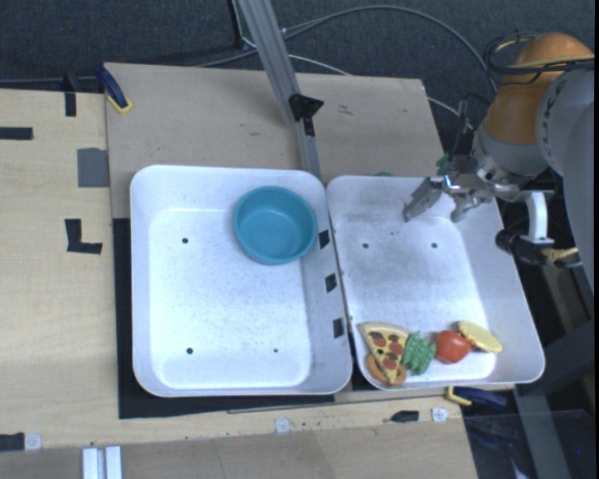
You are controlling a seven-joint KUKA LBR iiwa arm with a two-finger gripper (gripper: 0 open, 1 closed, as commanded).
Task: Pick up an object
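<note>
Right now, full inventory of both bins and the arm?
bowl: 1, blue, left bin, upper right part
pizza slice: 1, orange-red toy, right bin, near-left corner
green toy: 1, green, touching the pizza slice
tomato: 1, red, right of the green toy
yellow toy: 1, yellow, right of the tomato
bins: 2, white, side by side
arm: 1, grey with orange band, right side
gripper: 1, fingers apart, nothing between them, over the right bin's far edge

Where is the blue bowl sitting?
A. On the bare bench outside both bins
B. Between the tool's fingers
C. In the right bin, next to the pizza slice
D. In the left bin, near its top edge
D: the blue bowl rests inside the left bin, close to its far rim, apart from the toy food.
</note>
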